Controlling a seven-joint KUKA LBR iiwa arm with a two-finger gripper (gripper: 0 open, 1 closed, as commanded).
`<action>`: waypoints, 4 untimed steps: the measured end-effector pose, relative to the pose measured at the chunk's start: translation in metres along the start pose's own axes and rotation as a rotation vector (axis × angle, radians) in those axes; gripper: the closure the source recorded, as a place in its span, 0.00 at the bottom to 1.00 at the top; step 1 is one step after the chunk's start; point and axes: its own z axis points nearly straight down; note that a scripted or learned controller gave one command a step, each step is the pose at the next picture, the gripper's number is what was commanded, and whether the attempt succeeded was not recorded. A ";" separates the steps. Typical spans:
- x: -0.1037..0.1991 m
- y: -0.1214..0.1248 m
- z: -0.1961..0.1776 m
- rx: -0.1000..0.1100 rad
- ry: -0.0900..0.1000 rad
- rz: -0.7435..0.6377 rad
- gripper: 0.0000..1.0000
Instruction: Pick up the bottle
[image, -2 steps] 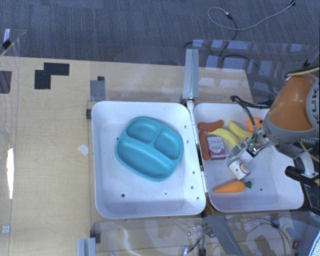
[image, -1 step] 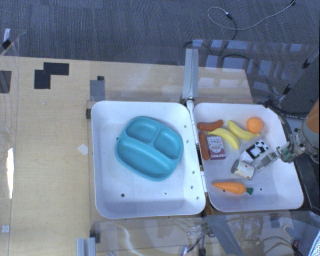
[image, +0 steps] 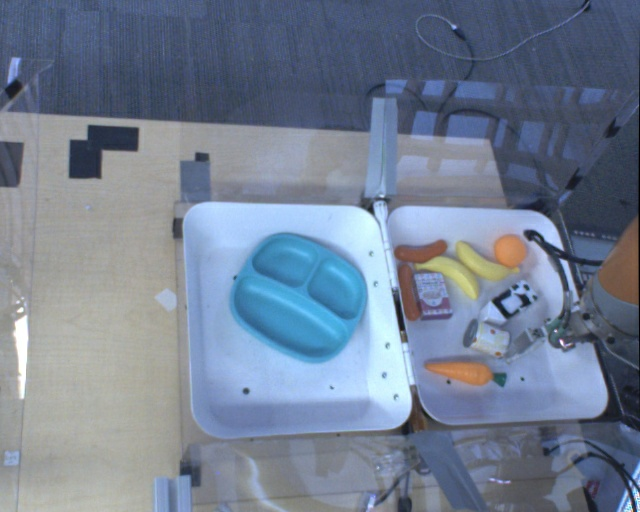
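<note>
My end effector (image: 528, 340) sits beside the bottle (image: 503, 320); I can't tell its opening. A nudge could roll the bottle onto the carrot (image: 460, 372).

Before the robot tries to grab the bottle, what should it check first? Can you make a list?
1. Bottle in view in the right bin: ok.
2. Bottle standing upright: not ok, it looks tipped on its side.
3. Gripper near the bottle: ok, right beside it.
4. Bottle between the jaws: cannot tell.
5. Room around the bottle: not ok, the carrot and banana lie close.
6. Blue plate out of the way: ok, it sits in the left bin.
</note>
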 end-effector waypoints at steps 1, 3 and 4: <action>0.000 0.000 0.000 0.000 0.000 0.001 0.00; 0.000 0.000 0.000 0.000 0.000 0.001 0.00; 0.038 0.012 -0.076 -0.002 -0.002 0.013 0.00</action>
